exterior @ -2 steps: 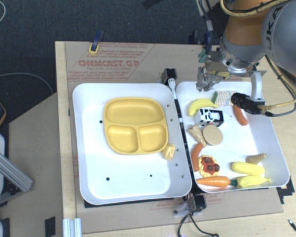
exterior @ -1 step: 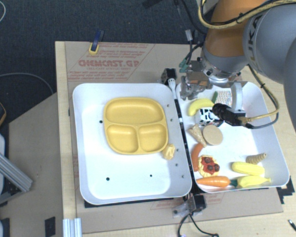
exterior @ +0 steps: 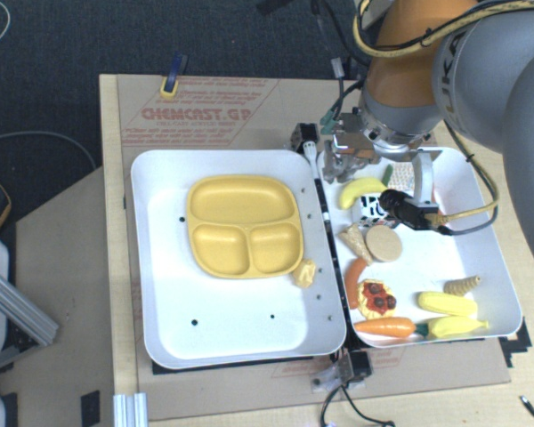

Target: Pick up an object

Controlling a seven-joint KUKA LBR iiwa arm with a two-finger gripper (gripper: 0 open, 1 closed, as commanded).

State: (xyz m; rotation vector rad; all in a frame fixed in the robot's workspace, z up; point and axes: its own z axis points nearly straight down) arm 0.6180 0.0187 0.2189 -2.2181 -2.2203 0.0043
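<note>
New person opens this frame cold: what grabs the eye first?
The big yellow divided tray in the left bin, with a small pale scrap at its lower right corner. Then the arm's orange band over the far edge of the right bin, above a clutter of toy food: a banana, a carrot.

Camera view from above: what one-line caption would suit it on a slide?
Robot arm's gripper poised over a bin of toy food, beside a yellow divided tray in the neighbouring bin.

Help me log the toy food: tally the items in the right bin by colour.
Yellow: 3
Orange or red: 3
Tan or beige: 3
Black-and-white: 1
Total: 10
</note>
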